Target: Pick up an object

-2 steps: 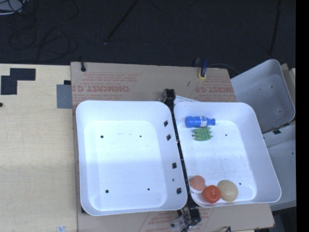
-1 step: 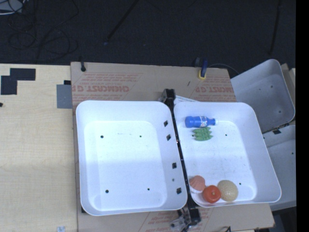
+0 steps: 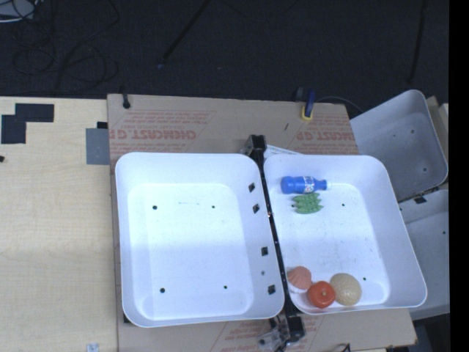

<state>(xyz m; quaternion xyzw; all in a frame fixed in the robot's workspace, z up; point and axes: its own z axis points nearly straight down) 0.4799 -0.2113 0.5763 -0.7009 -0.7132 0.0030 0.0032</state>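
So the worktop (image 3: pixel 51 218) is pale wood, and on it sits a brown cardboard sheet (image 3: pixel 220 127) with red printing, which carries both white bins side by side. The two bins touch along a black clip strip (image 3: pixel 264 226) running down the middle.

The left bin (image 3: pixel 132 196) is the bigger-looking one, shallow with rounded corners, and its floor shows just a few small dark dots.

The right bin (image 3: pixel 388 218) has all the stuff. Up near its far edge lies a blue bottle (image 3: pixel 302 185) on its side, white cap pointing right. Just beside it, toward the camera, is a small green leafy thing (image 3: pixel 308 204), close to the bottle but I can't tell if they touch. Then well apart from those, down in the near-left corner of the same bin, three round things bunch up: a beige ball-ish object (image 3: pixel 346 288) on the right, a red-orange tomato-looking one (image 3: pixel 321 294) in the middle, and a pale pink piece (image 3: pixel 298 276) on the left against the bin wall. The red one looks to be touching both neighbours.

Off to the right of the bins there's a grey-white panel (image 3: pixel 399 141), tilted.

As for the pincer, can't tell its state from this shot. All the pickable objects lie in the right bin.
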